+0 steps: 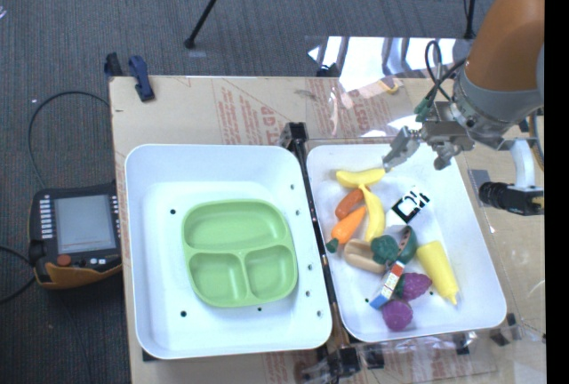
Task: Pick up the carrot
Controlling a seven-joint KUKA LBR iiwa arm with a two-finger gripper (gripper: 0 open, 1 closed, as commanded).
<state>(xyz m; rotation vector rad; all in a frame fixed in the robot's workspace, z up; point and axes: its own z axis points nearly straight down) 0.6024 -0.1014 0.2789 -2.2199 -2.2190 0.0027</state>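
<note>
The carrot, orange with a green stub, lies in the right bin near its left wall, slanting down to the left. A second orange piece sits just above it. My gripper hangs over the bin's upper edge, up and to the right of the carrot, well apart from it. Its two fingers are spread and nothing is between them.
The right bin also holds a banana, a yellow bottle, a hot dog, broccoli, purple pieces and a black-and-white tag. The left bin holds a green divided plate.
</note>
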